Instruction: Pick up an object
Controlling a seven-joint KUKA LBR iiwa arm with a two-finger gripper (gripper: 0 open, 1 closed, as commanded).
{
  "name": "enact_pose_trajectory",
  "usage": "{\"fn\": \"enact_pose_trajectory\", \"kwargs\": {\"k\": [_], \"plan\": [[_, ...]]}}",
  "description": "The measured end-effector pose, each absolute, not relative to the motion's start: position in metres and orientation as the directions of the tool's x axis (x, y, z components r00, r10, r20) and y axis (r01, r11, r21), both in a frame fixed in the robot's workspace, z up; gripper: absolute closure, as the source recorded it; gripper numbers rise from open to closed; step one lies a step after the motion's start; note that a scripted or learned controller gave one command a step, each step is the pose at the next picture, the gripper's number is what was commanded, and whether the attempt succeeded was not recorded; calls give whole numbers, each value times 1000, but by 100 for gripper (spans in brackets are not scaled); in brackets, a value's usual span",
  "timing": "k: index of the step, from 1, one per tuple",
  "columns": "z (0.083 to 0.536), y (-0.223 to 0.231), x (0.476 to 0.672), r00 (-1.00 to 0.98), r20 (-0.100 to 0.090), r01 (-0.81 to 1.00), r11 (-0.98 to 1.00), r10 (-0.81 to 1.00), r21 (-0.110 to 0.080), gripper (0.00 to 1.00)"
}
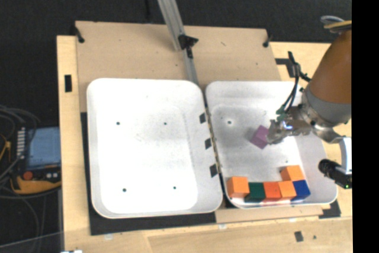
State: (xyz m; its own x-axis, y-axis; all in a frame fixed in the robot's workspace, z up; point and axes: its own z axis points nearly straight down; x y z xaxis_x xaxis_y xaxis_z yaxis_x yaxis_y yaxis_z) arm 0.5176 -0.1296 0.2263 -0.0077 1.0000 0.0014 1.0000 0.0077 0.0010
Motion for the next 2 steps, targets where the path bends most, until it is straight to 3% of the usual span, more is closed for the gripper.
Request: {"fn": "enact_pose_trajectory", "kwargs": {"k": [2], "plan": [[244, -31, 510, -8, 2, 1000, 8, 1000, 4, 100]]}}
